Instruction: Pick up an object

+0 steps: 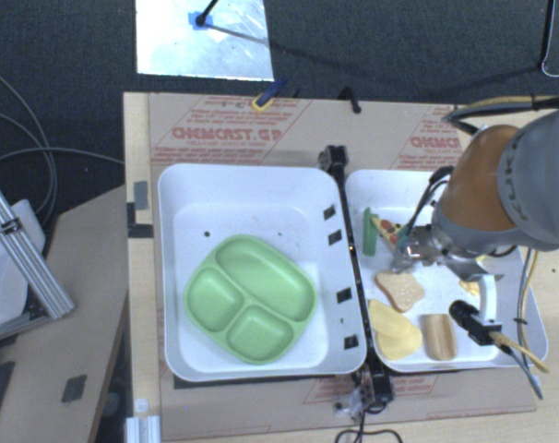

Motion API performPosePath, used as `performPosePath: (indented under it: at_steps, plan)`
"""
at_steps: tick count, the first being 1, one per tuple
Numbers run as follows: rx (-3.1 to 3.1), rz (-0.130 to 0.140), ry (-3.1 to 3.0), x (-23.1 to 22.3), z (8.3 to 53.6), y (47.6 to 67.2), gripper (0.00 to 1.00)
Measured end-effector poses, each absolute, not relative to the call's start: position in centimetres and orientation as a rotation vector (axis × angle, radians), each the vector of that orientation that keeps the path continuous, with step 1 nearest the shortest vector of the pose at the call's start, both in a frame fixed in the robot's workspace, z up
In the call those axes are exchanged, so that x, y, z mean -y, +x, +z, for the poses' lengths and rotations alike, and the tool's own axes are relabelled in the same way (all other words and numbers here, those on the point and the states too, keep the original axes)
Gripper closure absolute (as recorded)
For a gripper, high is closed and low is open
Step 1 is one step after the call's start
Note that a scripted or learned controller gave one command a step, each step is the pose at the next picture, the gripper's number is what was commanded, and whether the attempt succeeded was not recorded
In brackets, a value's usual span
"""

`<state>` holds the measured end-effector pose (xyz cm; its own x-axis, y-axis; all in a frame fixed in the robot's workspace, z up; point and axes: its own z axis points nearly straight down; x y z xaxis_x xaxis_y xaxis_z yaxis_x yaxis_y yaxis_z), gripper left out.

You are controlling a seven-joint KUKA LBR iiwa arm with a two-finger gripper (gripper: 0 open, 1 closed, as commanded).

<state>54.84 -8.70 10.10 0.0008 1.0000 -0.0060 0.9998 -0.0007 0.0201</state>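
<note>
The gripper hangs low over the right bin, and whether it is clenched or released cannot be told from this angle. Just below it lies a slice of toast, close to or touching its tip, with a yellow piece and a tan bread piece nearer the front wall and a green stick to its left. The left bin holds a green divided plate.

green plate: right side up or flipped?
Right side up. The green plate lies flat in the left bin, its three compartments facing up.
</note>
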Motion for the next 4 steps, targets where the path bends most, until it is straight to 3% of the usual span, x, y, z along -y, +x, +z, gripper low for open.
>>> performPosePath:
  at_steps: [2,4]
  plan:
    - [-2.216,0.014,2.213,12.0,8.9,53.4,1.00]
    - [-2.223,0.007,2.214,12.4,8.8,54.7,1.00]
